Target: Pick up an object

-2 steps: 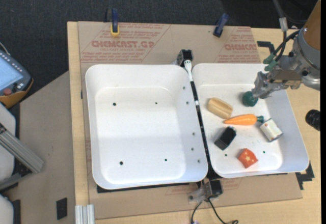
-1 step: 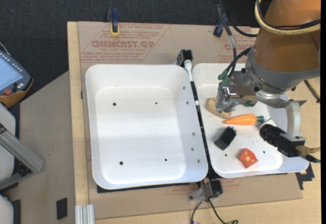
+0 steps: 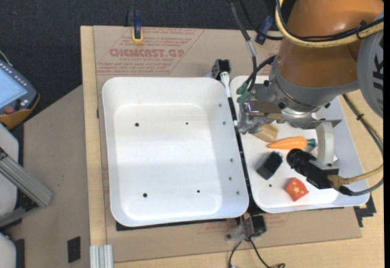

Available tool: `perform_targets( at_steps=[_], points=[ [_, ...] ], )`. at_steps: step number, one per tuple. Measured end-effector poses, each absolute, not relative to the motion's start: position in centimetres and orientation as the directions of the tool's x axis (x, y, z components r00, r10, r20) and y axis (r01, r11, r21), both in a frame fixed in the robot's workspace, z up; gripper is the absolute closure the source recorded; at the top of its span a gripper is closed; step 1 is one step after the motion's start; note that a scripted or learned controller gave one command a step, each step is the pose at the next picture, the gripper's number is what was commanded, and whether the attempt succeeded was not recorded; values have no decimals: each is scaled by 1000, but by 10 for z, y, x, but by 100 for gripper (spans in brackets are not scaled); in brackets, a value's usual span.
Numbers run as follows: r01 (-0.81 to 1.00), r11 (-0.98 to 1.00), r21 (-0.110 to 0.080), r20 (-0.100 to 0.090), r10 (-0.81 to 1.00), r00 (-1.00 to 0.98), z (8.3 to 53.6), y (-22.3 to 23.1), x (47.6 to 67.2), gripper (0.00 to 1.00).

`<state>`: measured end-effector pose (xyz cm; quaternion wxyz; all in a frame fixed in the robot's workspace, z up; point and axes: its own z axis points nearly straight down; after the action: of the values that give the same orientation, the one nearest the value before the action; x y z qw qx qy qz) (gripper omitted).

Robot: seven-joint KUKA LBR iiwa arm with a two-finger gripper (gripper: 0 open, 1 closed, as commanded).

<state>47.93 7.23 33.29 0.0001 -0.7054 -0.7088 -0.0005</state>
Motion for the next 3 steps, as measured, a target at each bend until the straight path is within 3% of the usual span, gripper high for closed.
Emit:
perform_targets(
  at_steps=[1,2,3],
  points=[
    [1000,5,13,4,1000,-5,438,111,480,100],
    [1000,4,9,3,1000,-4,492,151,507,100],
    [1000,3,4,1,1000,-3,488,182,507,100]
  ],
)
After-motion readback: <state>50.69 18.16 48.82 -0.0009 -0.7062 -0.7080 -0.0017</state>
